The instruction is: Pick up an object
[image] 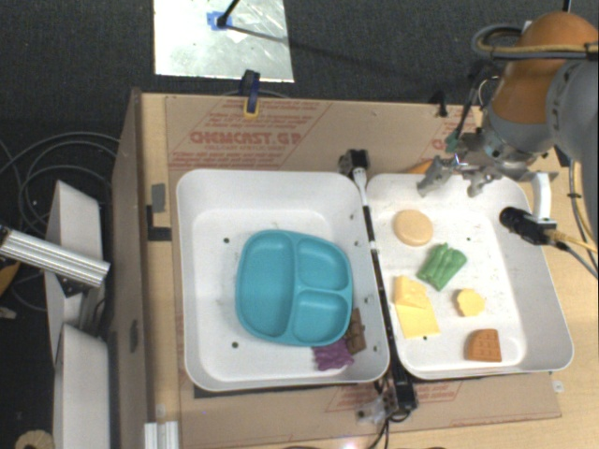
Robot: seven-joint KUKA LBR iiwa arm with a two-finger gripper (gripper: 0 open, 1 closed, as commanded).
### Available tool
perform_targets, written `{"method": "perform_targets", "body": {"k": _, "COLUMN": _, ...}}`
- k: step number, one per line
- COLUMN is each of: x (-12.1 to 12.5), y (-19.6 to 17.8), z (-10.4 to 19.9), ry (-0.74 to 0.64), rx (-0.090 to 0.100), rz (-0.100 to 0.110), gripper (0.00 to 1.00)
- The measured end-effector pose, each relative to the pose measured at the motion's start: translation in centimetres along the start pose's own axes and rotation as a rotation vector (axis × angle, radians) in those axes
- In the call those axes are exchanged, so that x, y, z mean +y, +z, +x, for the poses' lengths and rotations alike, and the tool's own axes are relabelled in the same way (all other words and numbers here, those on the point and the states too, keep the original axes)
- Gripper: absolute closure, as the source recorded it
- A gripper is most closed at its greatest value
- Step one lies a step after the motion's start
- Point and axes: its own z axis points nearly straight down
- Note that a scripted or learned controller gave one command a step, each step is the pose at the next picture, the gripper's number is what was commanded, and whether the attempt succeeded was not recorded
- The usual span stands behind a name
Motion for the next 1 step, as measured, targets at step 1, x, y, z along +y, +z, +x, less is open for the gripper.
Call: {"method": "perform_targets", "body": {"k": 1, "x": -7.13, "y": 10.26, "z": 1.34, "ry": 0.003, "rx": 0.003, "rz": 0.014, "gripper": 0.0}}
